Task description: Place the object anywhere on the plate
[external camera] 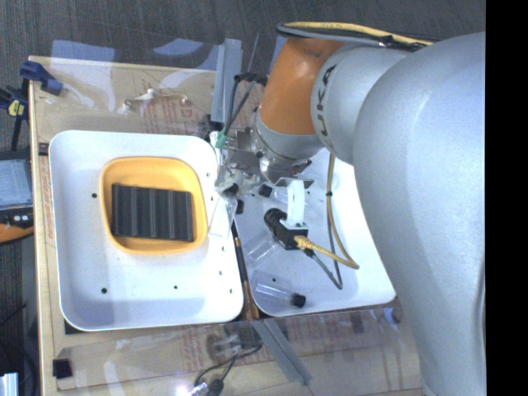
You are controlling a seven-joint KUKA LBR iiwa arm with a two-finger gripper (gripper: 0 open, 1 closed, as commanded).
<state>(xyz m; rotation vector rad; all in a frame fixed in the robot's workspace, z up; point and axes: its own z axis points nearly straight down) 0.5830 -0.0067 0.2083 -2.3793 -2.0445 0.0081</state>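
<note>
left bin [82,295]: a yellow plate [111,180] is seated in it, and a dark ridged block [154,213] is laid flat on the plate's middle. the gripper [231,184] is seen over the seam between the bins, just right of the plate and apart from the block; whether it is open or closed cannot be told. right bin [371,279]: a small clear tube [276,291] is laid near its lower edge. the lettering [324,97] on the arm is too skewed to be read.

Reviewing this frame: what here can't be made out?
All in the camera view:
- Gripper: lost among wrist hardware at the seam between the bins; whether it holds anything is unclear.
- Right bin: the arm covers most of its floor.
- Small clear item with a black end: too small to identify.
- Dark ridged block on the yellow plate: separate thing or part of the plate, can't tell.
</note>
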